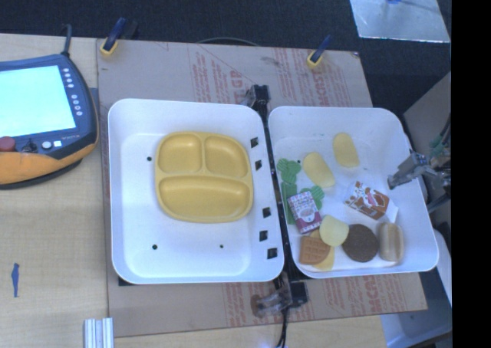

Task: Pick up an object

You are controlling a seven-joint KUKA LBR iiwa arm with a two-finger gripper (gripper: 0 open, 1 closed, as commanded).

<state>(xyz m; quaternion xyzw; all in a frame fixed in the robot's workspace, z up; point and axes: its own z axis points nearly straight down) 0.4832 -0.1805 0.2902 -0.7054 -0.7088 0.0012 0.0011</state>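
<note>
Small toy foods, among them a brown round cookie (359, 243) and a red-and-white packet (367, 201), are lying in the right white bin (383, 120). Just right of that bin's rim the metal gripper (406, 173) is hovering, empty; finger spread unclear. A yellow divided plastic plate (204, 176) is resting in the left white bin (130, 185)
</note>
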